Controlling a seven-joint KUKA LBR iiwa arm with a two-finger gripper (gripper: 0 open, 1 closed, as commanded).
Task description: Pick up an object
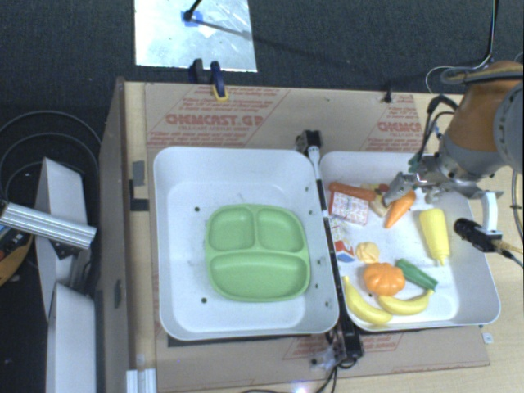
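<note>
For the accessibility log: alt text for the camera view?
The gripper sits over a toy carrot in the right bin, among a corn cob, bananas and a small pumpkin. The left bin holds a green divided tray.

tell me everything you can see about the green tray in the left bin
The green tray is a pale green divided plate that looks like plastic, with rounded corners. It has three compartments: two smaller ones on the far side and one wide one on the near side. It lies flat, slightly turned, near the middle of the left bin, resting on the bin's white floor. Nothing sits in it, and nothing else touches it.
</note>
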